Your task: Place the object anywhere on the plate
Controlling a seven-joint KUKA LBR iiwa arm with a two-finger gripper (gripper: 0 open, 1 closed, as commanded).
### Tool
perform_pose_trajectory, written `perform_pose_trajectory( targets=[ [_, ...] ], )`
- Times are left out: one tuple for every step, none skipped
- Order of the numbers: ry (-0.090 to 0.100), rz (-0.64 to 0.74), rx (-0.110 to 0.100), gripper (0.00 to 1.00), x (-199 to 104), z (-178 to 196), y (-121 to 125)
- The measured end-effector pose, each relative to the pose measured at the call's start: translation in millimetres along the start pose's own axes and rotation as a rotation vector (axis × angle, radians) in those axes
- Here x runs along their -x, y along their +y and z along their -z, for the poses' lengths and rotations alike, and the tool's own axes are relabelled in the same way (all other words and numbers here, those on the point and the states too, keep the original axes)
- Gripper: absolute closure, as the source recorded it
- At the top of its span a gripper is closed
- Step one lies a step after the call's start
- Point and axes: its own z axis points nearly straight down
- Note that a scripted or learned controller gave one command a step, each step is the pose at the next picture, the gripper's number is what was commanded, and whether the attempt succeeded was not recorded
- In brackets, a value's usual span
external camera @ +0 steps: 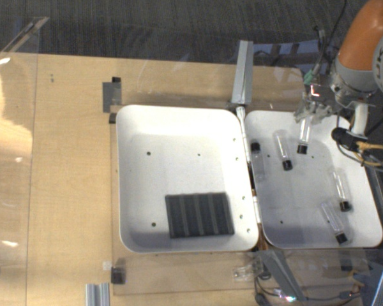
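Start with the camera view, since it looks down on both bins. The left bin [134,171] carries a dark ribbed plate [199,215] lying flat toward its 5 o'clock corner; that is your target, and it sits well apart from anything you need to move. The right bin [364,228] holds the candidate objects: several clear tubes with black caps, all lying on their sides. One tube [282,148] lies near the bin's 10 o'clock area, another tube [340,190] rests toward 3 o'clock, and a third tube [331,220] lies at about 5 o'clock. A small black cap [255,148] lies by the left wall.

The gripper [303,136] hangs at the bin's 12 o'clock end, below the grey wrist with its orange band at 1 o'clock in the picture. A clear tube with a dark end [302,138] runs straight down from the gripper, steeper than the tubes lying flat. You may judge that it is being carried, but the fingers blur into it, so you cannot tell whether they are pinched on it or merely above it.

If it is held, your move is a long traverse toward 8 o'clock, over the shared bin walls, to the plate. These round tubes will likely roll; the ribs should help to stop one.
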Motion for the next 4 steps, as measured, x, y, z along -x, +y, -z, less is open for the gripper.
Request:
perform_pose_trajectory(
  targets=[
    [0.001,-0.367,-0.005,1.0,-64,-83,-13],
    [0.003,0.254,0.001,1.0,-117,-12,-22],
    [0.004,0.131,-0.001,1.0,-194,-12,-36],
    [0.003,-0.017,-0.006,1.0,-267,-76,-54]
  ],
)
